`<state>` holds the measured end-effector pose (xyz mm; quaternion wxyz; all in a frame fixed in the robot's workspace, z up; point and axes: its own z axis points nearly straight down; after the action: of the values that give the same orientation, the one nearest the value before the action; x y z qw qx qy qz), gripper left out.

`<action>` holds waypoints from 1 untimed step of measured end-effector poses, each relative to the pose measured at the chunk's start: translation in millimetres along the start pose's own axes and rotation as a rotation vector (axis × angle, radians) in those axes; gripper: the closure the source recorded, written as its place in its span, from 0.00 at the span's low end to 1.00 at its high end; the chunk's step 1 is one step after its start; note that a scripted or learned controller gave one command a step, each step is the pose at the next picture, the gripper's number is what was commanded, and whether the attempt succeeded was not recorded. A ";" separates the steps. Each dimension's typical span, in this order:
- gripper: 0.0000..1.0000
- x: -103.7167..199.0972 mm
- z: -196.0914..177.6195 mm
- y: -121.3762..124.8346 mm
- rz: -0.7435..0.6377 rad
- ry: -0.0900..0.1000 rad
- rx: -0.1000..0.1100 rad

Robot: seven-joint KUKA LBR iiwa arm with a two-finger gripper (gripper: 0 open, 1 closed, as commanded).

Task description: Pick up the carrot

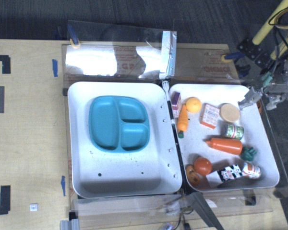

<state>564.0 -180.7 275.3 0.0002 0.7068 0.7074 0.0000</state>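
Carrot [224,145] lying flat in right bin [273,178], mid-bin, green top toward 4 o'clock. Small can [234,131] just beside at 12, tomato [202,166] near at 8. Gripper [249,99] at 1 o'clock from carrot, over bin's far rim, well apart; open or closed, cannot tell. Best approached toward 7 o'clock, closing across the thick middle, clear of can.
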 end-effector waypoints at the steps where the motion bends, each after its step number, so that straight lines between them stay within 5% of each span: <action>1: 0.00 62.6 120.9 68.1 -0.072 0.004 0.011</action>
<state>632.1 -118.1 154.4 -0.0048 0.6810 0.7323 -0.0025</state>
